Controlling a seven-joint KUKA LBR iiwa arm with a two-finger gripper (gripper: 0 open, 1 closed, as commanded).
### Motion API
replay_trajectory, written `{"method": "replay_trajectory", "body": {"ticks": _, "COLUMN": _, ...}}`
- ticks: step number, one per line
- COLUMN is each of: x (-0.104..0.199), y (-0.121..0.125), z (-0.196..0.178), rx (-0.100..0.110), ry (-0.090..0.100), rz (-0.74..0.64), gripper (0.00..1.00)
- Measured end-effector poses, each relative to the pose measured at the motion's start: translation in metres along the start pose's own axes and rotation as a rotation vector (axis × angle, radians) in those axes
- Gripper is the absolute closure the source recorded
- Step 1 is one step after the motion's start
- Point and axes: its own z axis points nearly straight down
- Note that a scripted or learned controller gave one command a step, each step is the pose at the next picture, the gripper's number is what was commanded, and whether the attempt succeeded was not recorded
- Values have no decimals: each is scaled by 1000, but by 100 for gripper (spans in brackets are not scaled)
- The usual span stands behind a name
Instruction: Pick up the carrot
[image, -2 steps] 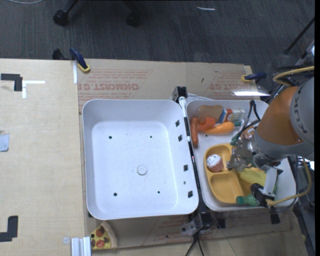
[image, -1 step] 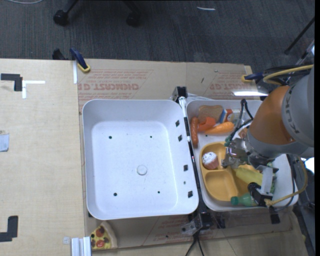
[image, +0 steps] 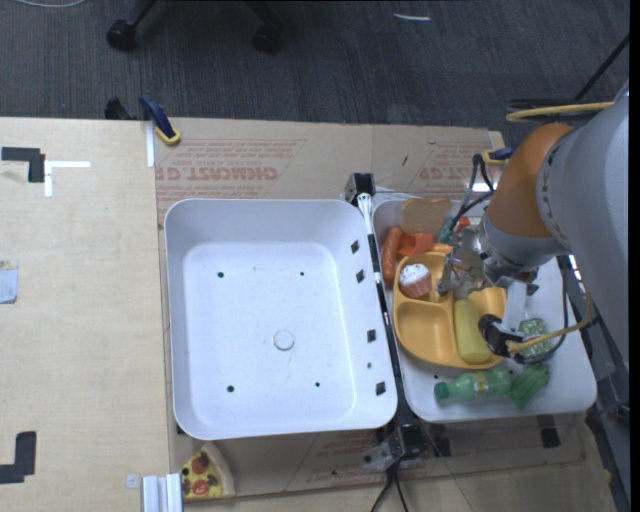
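The carrot is a long orange piece lying along the left wall of the right bin, next to the divider between the bins. My gripper hangs over the upper part of a yellow divided plate, to the right of the carrot and apart from it. Right beside the gripper on its left is a cupcake-like toy. The orange-banded wrist hides the bin's far right corner.
The left bin is white, with a small round disc at its middle. In the right bin a yellow oblong item lies on the plate, a green bottle lies at the front, and a tan slice at the back.
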Motion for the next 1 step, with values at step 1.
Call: {"method": "replay_trajectory", "body": {"ticks": 1, "x": 0, "y": 1, "z": -9, "rx": 1, "ry": -2, "rz": -3, "gripper": 100}}
